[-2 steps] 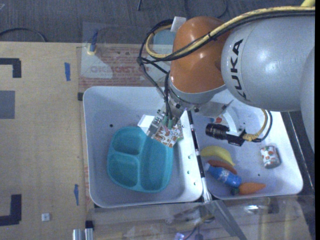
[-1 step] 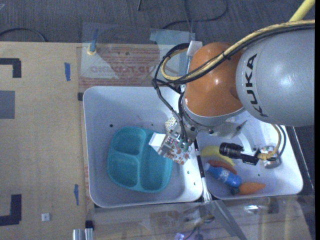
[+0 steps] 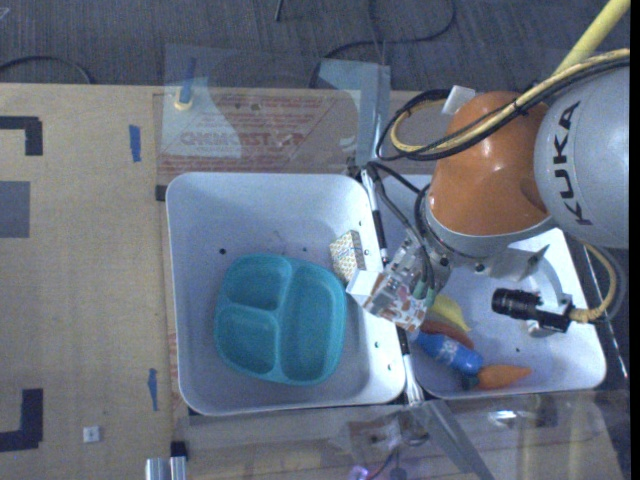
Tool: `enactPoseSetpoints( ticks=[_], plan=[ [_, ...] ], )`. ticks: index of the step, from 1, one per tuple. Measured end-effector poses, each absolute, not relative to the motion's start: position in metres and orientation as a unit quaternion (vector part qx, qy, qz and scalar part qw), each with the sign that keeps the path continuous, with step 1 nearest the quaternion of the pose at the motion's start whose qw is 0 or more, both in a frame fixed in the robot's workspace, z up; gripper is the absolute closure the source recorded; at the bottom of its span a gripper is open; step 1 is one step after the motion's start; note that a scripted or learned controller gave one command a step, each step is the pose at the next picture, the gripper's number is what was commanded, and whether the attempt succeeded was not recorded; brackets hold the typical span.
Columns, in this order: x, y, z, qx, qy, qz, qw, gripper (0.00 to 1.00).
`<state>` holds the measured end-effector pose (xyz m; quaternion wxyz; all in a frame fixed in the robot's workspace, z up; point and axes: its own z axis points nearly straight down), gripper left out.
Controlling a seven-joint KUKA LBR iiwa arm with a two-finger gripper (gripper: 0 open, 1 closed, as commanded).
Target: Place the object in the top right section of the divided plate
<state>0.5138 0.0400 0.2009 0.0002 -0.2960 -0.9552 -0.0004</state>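
We see the gripper (image 3: pixel 400 286) over the seam between the bins; can't tell jaw state. A patterned card-like object (image 3: pixel 392 301) sits at its tip, long axis slanting. The divided plate (image 3: pixel 281 318) lies just left, in the left bin (image 3: pixel 200 218); its top right section is nearest. Count: 1 plate, 2 bins, approx. 3 toys (image 3: pixel 455 343) in the right bin (image 3: pixel 580 363).

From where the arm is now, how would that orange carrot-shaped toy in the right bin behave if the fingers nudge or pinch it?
The orange carrot-shaped toy tapers to a point, so a pinch may squeeze it out sideways. It looks round-bodied and smooth, so a nudge would probably roll it. It lies beside the blue toy, which might shift with it.
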Motion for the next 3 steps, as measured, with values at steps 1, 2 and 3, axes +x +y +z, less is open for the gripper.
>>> enactPoseSetpoints(
  ticks=[1,2,3],
  plan=[
    [0.480,0.048,0.185,-0.340,-0.940,-0.0011,0.000,1.00],
    [0.532,0.085,0.205,-0.305,-0.952,-0.0010,-0.001,1.00],
    [0.545,0.154,0.217,-0.302,-0.953,-0.0013,-0.002,1.00]
  ],
)
